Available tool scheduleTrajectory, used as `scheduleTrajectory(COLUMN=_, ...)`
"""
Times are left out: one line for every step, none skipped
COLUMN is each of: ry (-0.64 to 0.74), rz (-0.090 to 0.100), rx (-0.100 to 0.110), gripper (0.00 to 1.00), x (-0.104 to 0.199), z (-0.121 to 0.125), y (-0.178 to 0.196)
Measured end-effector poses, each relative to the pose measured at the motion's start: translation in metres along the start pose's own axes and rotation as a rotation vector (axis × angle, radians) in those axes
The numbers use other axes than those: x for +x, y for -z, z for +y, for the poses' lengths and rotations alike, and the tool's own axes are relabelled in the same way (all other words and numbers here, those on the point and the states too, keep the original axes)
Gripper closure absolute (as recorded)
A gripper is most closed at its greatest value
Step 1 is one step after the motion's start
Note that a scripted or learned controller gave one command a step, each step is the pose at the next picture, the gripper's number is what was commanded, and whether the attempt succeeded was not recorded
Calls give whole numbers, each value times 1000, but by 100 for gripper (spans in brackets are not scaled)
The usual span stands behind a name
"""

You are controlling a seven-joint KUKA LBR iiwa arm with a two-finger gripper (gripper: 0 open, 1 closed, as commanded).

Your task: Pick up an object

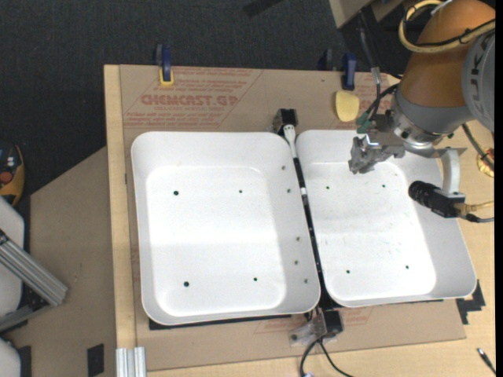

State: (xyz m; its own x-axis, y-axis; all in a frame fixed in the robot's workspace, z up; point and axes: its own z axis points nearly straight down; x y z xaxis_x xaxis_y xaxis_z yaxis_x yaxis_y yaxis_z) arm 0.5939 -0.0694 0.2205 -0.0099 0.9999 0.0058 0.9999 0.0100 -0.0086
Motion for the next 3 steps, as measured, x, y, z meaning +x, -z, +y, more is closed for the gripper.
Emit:
scheduleTrajectory(ry=-1, rz=-5, rx=-28, gripper=100, x=59, z=16, y=143)
scheduleTrajectory(ry=-5, rz=-5, rx=-13, gripper=100, x=115, z=75, y=66)
scheduleTrajectory(ry=-13, rz=-8, rx=-17, gripper=100, x=72, z=73, y=118)
